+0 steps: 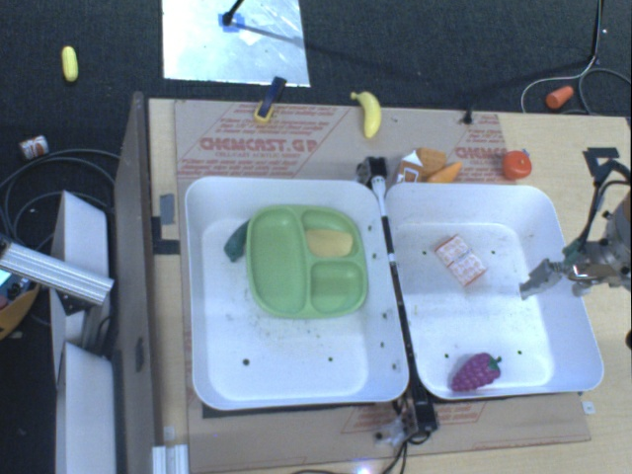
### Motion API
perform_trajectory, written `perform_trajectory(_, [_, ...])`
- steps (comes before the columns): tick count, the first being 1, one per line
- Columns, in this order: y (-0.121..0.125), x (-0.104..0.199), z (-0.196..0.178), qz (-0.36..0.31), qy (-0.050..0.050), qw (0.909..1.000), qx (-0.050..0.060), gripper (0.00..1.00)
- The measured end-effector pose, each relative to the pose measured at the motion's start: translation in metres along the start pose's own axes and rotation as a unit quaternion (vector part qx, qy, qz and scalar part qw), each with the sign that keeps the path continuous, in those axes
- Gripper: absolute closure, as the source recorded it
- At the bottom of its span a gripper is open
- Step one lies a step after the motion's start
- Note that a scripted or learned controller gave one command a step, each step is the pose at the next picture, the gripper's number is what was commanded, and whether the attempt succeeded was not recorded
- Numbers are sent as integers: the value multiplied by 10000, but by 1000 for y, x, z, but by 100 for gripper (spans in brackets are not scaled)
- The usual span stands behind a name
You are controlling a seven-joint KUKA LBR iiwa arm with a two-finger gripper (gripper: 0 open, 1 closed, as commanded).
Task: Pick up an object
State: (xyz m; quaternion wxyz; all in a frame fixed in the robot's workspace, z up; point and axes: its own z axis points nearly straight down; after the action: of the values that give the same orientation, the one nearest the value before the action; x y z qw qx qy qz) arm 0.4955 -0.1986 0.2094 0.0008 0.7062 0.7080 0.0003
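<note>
Objects for picking lie spread across both white bins on the worktop (296,131). Starting at the left, the left bin (227,363) holds a green divided tray (296,265), with a dark green item (235,241) tucked against the tray's left edge and a yellow piece (329,242) sitting in its upper right compartment. Past the divider, the right bin (553,363) carries a pinkish checked wafer-like block (461,260) near its middle and a bunch of purple grapes (475,370) close to the front wall. Behind the bins, a banana (369,114) and a red tomato-like ball (516,165) rest on the worktop. Farthest right, the pincer (538,279) reaches over the right bin's right side, apart from both objects there; whether it stands apart or together I cannot tell.
</note>
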Motion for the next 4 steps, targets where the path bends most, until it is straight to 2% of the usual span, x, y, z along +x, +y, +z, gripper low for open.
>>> perform_trajectory(1, [64,12,82,-24,-4,10000,-16,0])
perform_trajectory(2, [97,51,97,-32,6,10000,-10,0])
perform_trajectory(3, [86,89,111,-23,8,10000,7,0])
perform_trajectory(4, [69,55,46,18,-5,10000,-13,0])
